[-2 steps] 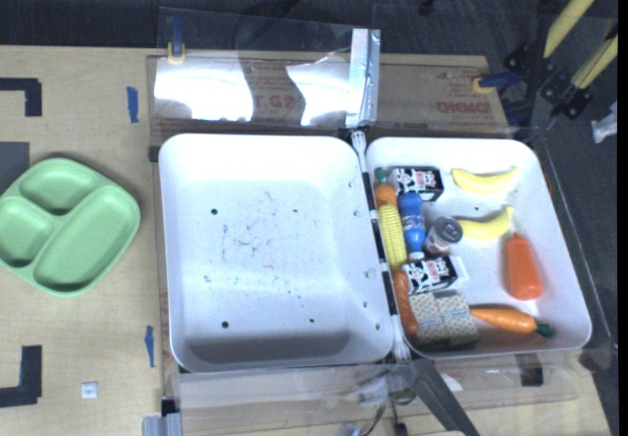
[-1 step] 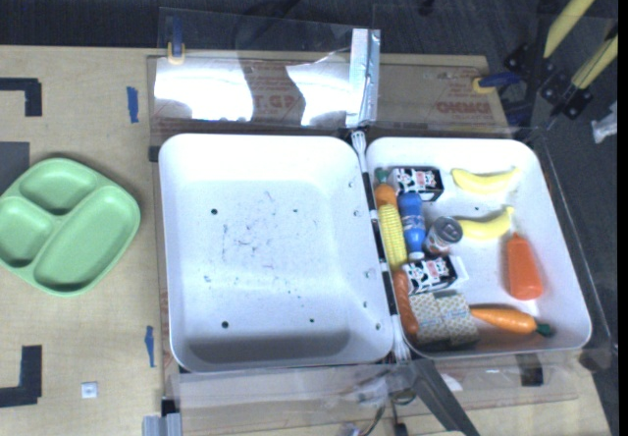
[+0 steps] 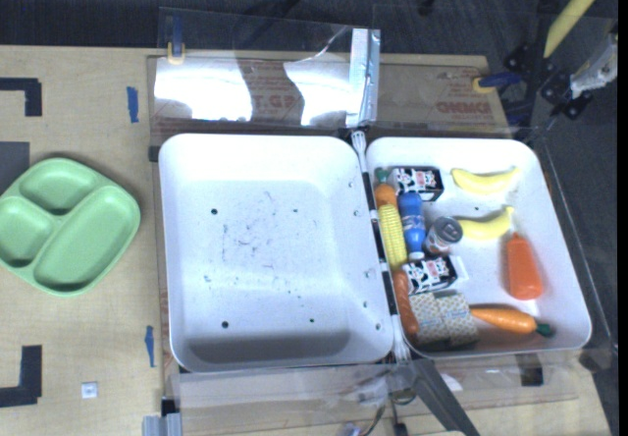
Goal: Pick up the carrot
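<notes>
The carrot is orange with a small green stem end pointing right. It lies flat along the front wall of the right bin, near the front right corner. Its thick end touches a speckled tan block. A shorter, fatter orange vegetable stands just behind it, close to the right wall.
The right bin also holds two bananas, a corn cob, a blue bottle, a small can, two black-and-white cartons and a reddish sausage. The left bin adjoins it. A green divided plate lies far left.
</notes>
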`<state>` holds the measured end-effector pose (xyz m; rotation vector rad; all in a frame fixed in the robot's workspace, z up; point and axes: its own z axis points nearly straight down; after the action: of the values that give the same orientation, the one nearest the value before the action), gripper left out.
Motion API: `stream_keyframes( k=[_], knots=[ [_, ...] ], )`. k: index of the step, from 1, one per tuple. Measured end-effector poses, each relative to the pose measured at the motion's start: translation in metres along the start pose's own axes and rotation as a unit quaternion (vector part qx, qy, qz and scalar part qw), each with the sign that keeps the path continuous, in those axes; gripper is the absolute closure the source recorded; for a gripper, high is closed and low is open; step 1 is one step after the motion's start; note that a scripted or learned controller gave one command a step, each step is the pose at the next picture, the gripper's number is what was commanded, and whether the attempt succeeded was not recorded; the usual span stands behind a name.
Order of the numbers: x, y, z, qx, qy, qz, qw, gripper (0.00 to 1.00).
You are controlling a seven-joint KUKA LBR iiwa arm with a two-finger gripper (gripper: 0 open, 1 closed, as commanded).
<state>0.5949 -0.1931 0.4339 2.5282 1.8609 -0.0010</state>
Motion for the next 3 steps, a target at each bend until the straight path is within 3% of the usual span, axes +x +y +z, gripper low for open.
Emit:
stream_keyframes(
  k=[1, 2, 3],
  knots=[
    [0.040, -0.056, 0.000, 0.002, 0.000, -0.037, 0.9993, 0.00],
    [0.015, -0.052, 0.000, 0.001, 0.000, 0.028, 0.9996, 0.00],
    [-0.027, -0.018, 0.000, 0.000, 0.000, 0.016, 0.9999, 0.00]
  ],
)
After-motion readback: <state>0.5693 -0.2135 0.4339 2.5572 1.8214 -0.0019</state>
